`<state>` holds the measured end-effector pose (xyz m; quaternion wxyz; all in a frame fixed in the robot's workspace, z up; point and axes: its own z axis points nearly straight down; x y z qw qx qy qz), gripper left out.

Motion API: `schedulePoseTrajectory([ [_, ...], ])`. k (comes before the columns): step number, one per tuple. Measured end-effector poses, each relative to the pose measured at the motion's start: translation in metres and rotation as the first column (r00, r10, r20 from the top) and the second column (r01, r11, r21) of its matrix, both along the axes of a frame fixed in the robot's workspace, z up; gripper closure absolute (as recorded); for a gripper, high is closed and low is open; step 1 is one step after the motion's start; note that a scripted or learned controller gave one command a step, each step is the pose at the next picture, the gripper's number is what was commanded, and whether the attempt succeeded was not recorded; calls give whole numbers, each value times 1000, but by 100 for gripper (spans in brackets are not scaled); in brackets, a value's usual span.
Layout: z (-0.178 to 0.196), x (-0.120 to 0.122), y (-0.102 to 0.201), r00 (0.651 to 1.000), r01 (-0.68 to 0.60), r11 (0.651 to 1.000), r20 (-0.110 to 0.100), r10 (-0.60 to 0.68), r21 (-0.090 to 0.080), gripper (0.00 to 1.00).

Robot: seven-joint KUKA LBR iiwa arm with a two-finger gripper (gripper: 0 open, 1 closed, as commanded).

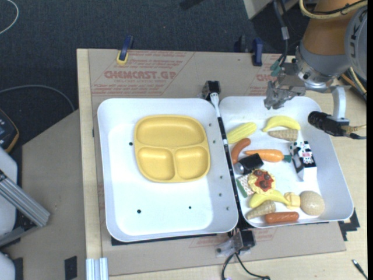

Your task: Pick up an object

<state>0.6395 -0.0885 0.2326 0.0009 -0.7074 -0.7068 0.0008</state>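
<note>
Your hand [278,100] hangs at the far edge of the right bin [333,174], just above its upper rim, under the grey wrist and the orange band of the arm [332,16]. You cannot tell from this slanted view whether it is spread or pressed together; nothing shows in its grip.

You have the things to pick lying in the right bin. Nearest the hand is a yellow banana [282,122], with a tan cone-shaped piece [284,135] touching it just below. To their left you see a pale corn cob [240,132], and beside that a reddish sausage [239,149] and an orange carrot [265,154]. A small black-and-white cow figure [303,155] stands near the bin's right side. Toward the near end you find a pizza slice with red topping [261,181], a second banana [269,198], a beige round potato-like piece [312,202] and another sausage [281,217] at the front rim.

Your left bin [116,174] holds a yellow divided plate [172,147], lying flat, well apart from the hand. Both bins sit on a cardboard sheet [175,69] on the counter.
</note>
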Motion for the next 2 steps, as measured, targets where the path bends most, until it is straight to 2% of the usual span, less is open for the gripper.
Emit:
schedulePoseTrajectory([
  [1, -8, 16, -3, 1000, -2, 1000, 5, 2, -2, 100],
  [2, 2, 12, 0, 1000, -2, 1000, 6, 2, -1, 100],
])
